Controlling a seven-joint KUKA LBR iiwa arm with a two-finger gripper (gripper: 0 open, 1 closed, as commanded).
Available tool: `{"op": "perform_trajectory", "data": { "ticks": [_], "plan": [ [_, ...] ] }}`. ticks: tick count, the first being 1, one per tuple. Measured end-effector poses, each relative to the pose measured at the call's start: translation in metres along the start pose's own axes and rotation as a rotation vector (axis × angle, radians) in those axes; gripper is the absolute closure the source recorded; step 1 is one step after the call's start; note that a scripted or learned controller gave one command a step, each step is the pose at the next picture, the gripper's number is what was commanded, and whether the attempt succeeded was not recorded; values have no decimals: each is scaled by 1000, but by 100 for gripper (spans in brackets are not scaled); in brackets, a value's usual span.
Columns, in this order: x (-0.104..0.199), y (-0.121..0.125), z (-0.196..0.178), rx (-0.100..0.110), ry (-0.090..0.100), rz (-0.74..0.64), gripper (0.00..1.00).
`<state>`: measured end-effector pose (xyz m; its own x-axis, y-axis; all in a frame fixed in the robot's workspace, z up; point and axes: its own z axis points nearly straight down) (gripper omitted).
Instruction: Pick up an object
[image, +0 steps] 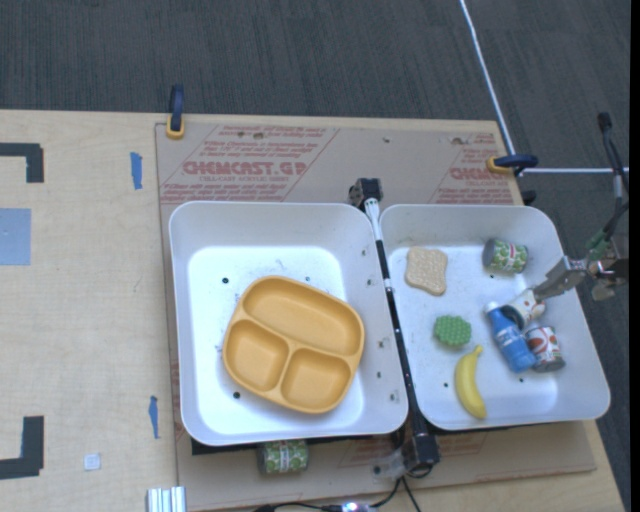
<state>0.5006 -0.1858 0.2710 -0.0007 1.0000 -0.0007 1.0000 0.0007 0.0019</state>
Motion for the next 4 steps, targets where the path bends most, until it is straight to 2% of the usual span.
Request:
{"op": "perform_trajectory", "data": {
  "ticks": [1,2,3,4],
  "plan": [
    [-6,112,139,4,2,0,0],
    [40,155,189,54,4,19,0],
    [83,141,184,3,0,1,0],
    [90,71,183,-4,-1,2,0]
  ]
}}
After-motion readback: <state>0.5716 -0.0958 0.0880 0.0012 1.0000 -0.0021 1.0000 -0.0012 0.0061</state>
